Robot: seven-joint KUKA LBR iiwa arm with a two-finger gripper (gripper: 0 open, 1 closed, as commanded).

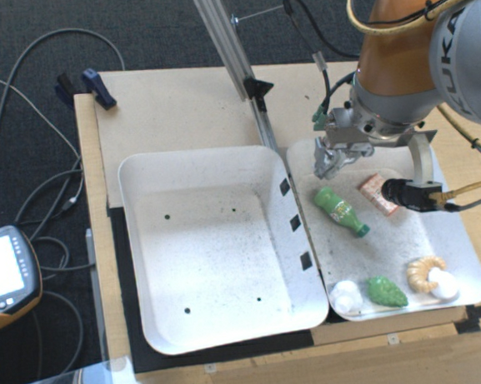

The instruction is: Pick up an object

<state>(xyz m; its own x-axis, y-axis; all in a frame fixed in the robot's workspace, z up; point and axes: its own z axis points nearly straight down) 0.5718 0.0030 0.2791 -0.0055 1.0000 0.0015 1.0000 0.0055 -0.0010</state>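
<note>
- Dark carpet around a tan bench (175,109) with two white bins; left bin (204,249) has only specks.
- Right bin (467,251) holds a green bottle (341,212), pink block (378,195), green lump (386,292), white ball (346,296), tan-and-white piece (430,276).
- Claw (328,161) hovers at that bin's far end, just above the bottle; can't tell its opening, nothing visibly held.
- Pick not yet done: descent, close and lift all remain.

A pale wooden bench (175,109) bears 2 white bins (209,315) side by side, a blue clamp (97,86) at its far-left corner
</note>
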